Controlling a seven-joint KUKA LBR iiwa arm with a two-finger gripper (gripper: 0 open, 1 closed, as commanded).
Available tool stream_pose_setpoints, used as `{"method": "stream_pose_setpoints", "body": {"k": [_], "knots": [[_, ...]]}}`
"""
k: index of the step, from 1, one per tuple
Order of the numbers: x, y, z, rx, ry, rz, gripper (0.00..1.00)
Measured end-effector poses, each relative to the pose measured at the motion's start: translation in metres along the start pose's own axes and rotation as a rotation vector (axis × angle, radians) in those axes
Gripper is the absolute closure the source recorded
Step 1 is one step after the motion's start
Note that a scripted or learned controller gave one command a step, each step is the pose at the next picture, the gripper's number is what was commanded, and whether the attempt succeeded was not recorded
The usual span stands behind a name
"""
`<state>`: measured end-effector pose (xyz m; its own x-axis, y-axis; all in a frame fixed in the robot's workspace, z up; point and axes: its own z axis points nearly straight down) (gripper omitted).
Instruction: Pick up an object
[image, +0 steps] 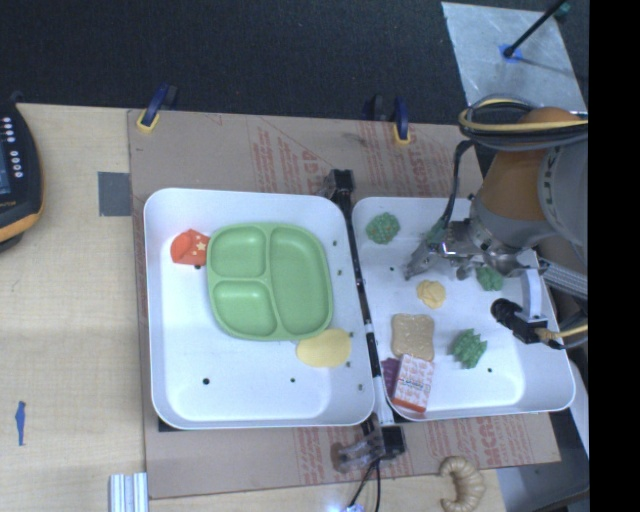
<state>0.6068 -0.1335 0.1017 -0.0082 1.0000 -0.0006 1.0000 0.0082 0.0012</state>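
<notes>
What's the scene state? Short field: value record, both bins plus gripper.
left bin: green divided plate, red item at its left, yellow item at its lower right
right bin: three green pieces, small yellow piece, tan slice, red packet
gripper: over the right bin's upper part, nothing seen between fingers

Robot lab, cardboard-covered bench (300, 150) w/ clamps (152, 108), two white bins (165, 300), control pendant (15, 175)
</notes>
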Motion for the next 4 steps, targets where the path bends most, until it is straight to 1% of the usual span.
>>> {"method": "stream_pose_setpoints", "body": {"k": [1, 2, 3, 4], "knots": [[0.005, -0.051, 0.011, 0.010, 0.001, 0.004, 0.00], [0.014, 0.026, 0.009, -0.003, 0.000, 0.001, 0.00], [-0.044, -0.053, 0.010, 0.010, 0.000, 0.012, 0.00], [-0.004, 0.012, 0.001, -0.002, 0.001, -0.001, 0.00]]}}
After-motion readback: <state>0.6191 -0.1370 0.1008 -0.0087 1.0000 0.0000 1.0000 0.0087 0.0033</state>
